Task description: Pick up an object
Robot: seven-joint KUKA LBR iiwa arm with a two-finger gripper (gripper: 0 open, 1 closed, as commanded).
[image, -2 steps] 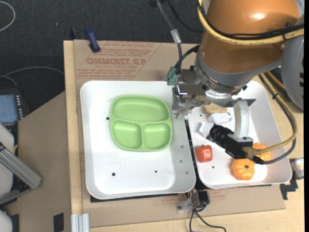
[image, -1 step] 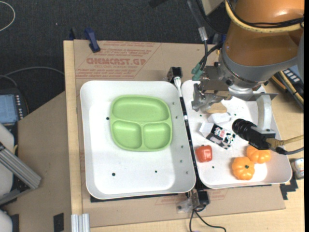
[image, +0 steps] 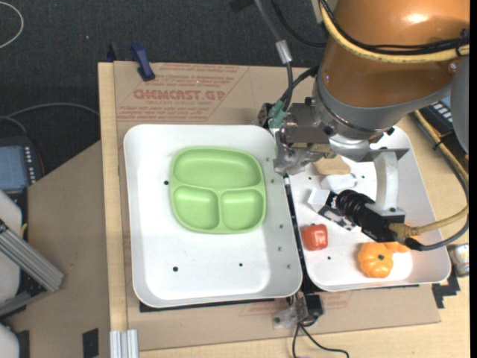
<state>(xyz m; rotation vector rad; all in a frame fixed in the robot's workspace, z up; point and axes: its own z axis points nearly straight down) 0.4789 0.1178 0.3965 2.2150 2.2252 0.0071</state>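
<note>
1. Green divided plate (image: pixel 218 189) lying flat in the left bin (image: pixel 149 263), toward its far half; long axis across the view from left to right, slightly tilted; one wide compartment on the far side, two smaller ones on the near side
2. In the right bin (image: pixel 332 272): red piece (image: pixel 314 236) close to the near-left corner, blocky, with no clear long axis; orange pumpkin (image: pixel 375 260) to its right by the near wall, round, apart from the red piece; tan piece (image: pixel 333 167) farther back, flat, long axis roughly left to right, partly under the arm (image: pixel 395 36)
3. Gripper (image: pixel 292 155) low over the far-left corner of the right bin, just beside the wall shared by the two bins; hidden under the wrist, so impossible to tell whether open or closed; nothing seen held in it
4. Both bins side by side, touching, on a cardboard sheet (image: pixel 186 88) with red print, covering the desk; blue clip (image: pixel 141 60) at the sheet's far-left corner
5. Dark carpet (image: pixel 74 21) around the desk, with loose cables across it
</note>
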